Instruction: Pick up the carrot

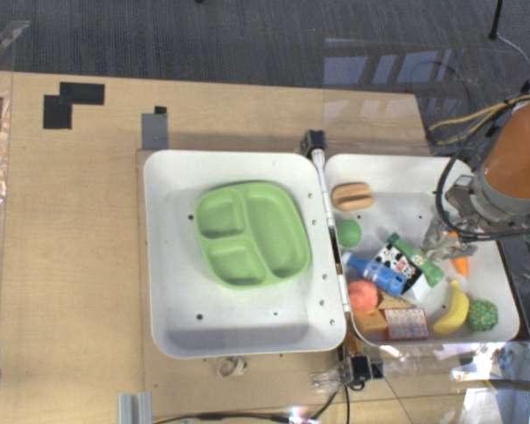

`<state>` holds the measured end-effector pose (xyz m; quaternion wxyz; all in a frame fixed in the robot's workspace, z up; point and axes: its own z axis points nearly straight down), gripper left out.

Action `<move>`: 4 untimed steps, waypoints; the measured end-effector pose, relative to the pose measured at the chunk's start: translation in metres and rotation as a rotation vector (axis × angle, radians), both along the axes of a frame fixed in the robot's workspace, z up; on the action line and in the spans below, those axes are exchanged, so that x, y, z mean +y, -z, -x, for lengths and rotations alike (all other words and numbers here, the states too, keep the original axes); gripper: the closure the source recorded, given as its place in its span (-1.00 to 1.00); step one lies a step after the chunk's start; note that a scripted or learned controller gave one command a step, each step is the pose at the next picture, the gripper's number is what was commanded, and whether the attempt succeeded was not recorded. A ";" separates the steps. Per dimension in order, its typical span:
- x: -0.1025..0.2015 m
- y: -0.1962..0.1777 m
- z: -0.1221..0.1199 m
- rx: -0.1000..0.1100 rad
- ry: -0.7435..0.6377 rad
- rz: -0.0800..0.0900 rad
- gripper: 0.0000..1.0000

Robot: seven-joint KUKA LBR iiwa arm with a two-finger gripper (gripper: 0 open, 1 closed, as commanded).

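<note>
- Nearest the camera, at the lower edge of the right bin [511, 323], sit a banana [453, 311], a green bumpy ball [482, 314] and a small printed box [406, 323].
- Beside them lie a pinkish round fruit [363, 296], a blue bottle [380, 274], a cow-patterned carton [397, 260], a green ball [348, 234] and a hot dog bun [352, 195].
- To the side, the left bin [163, 263] holds a green divided plate [249, 233].
- An orange sliver at the right side of the right bin, just above the banana, looks like the carrot [460, 264]; most of it is hidden, so its long axis is unclear.
- Over it the gripper [449, 244] hangs low from the right, its tip right at the carrot's upper left edge.
- Whether the claw is apart or together I cannot tell, nor whether it touches the carrot.
- My judgement: the carrot sits just right of and below the tip, so the coming grasp turns on that small offset.
</note>
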<state>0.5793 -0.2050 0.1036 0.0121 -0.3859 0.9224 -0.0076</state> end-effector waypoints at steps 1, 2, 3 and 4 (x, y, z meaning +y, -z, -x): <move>0.000 -0.013 -0.004 -0.012 0.002 0.001 1.00; 0.001 -0.013 -0.004 -0.011 0.002 0.000 -1.00; -0.002 0.015 -0.012 0.014 -0.046 -0.001 -1.00; -0.002 0.000 -0.016 0.000 -0.043 0.001 1.00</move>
